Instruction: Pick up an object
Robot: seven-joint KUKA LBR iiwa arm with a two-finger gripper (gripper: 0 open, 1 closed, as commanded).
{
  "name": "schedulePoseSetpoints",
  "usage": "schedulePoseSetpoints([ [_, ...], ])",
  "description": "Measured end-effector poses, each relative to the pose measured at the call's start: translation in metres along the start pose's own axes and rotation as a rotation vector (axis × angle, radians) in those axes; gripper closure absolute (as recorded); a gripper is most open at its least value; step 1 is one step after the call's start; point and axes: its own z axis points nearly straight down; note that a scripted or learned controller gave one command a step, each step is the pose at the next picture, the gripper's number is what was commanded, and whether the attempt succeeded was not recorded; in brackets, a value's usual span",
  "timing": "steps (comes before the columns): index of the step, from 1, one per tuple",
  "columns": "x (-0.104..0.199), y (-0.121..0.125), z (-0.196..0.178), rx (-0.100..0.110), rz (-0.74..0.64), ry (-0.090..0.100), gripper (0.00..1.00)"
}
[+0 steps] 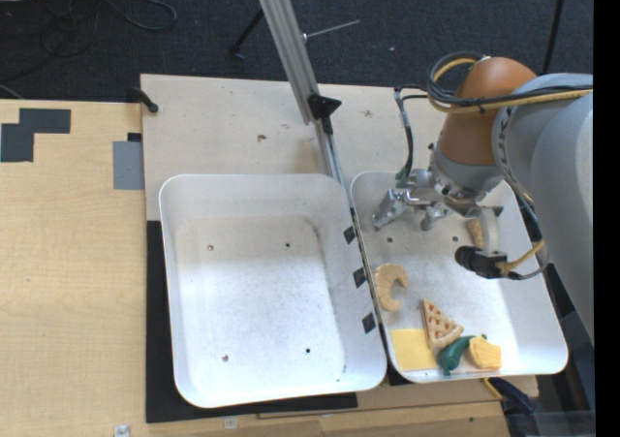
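My gripper (406, 216) hangs over the far part of the right bin (542, 324). Its two metal fingers (383, 213) are spread apart, so it is open with nothing between them. A tan croissant (391, 286) lies below the gripper, near the bin's left wall and apart from it. Toward the near edge sit a waffle-patterned wedge (440, 322), a flat yellow square (411, 348), a green piece (451, 357) and a yellow chunk (485, 355). A beige piece (475, 231) lies just right of the gripper, partly hidden by the wrist.
The left bin (184, 222) stands beside the right one, with a row of black clips (358, 276) along their shared wall. A slanted metal rail (291, 47) rises behind the bins. Cables loop around the wrist (475, 140).
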Motion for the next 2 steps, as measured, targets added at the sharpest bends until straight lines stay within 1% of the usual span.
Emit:
schedulePoseSetpoints([
  [1, 0.001, 0.0, 0.017, -0.005, 0.001, -0.001, 0.0],
  [2, 0.001, 0.0, 0.007, -0.005, 0.005, 0.0, 1.0],
])
